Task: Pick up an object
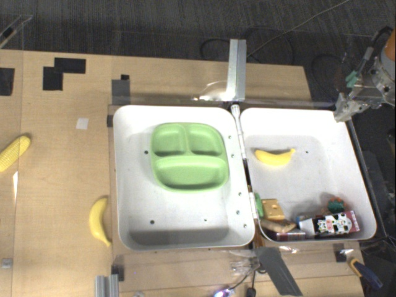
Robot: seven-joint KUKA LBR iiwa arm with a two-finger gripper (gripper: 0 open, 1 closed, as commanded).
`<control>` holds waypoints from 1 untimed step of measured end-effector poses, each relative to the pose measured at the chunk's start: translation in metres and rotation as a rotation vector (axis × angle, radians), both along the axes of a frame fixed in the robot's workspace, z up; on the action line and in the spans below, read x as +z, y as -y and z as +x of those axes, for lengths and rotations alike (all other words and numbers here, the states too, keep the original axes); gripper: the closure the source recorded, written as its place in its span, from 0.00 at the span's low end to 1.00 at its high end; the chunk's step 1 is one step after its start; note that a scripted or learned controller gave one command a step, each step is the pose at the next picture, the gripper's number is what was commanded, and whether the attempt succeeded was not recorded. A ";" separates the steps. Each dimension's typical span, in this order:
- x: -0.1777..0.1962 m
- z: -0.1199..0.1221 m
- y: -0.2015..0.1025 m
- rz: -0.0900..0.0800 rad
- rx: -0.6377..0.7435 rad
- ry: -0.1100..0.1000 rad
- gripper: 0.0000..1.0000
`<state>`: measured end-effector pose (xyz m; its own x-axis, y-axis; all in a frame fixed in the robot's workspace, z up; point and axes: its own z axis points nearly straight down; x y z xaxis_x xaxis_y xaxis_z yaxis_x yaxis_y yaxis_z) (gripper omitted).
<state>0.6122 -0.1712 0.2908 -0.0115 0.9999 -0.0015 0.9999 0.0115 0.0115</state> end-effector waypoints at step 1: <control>0.000 0.000 0.000 0.000 0.000 0.000 0.00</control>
<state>0.6122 -0.1713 0.2908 -0.0118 0.9999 -0.0018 0.9999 0.0118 0.0114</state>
